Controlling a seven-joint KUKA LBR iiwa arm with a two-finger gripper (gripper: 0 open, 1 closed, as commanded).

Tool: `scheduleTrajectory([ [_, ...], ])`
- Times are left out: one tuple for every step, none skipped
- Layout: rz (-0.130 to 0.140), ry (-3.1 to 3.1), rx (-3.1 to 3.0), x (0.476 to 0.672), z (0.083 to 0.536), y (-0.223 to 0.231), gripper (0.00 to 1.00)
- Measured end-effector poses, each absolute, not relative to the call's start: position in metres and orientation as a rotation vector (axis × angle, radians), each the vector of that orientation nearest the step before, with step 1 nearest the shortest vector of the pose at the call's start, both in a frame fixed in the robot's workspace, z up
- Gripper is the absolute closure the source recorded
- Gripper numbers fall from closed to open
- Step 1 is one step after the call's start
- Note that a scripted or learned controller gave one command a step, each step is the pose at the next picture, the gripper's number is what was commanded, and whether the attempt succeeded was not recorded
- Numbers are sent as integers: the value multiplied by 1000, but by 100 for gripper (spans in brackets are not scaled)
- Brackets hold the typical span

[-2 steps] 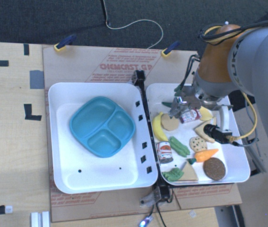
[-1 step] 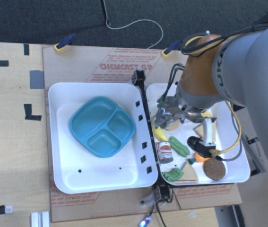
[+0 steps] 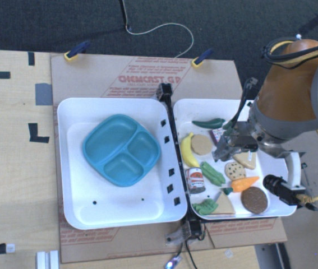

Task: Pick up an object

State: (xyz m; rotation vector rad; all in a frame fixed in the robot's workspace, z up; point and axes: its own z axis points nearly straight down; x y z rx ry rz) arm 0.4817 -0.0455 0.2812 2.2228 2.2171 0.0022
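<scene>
Right bin (image 3: 271, 213), right of frame: toy foods. Gripper (image 3: 224, 148) low over bin centre, jaw state cannot be told. Cookie (image 3: 235, 170) just below-right of it; tan round disc (image 3: 201, 145) just left; banana (image 3: 188, 151) further left.

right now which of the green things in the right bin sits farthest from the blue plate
The dark green pepper at the bin's back edge, long and curved. The other two green pieces lie nearer the divider, toward the front.

Arm (image 3: 290, 88) low (wrist bent down)
</scene>
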Motion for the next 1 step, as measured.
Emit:
scheduleTrajectory([
  [-7,2232,2219,496,244,5,100],
])
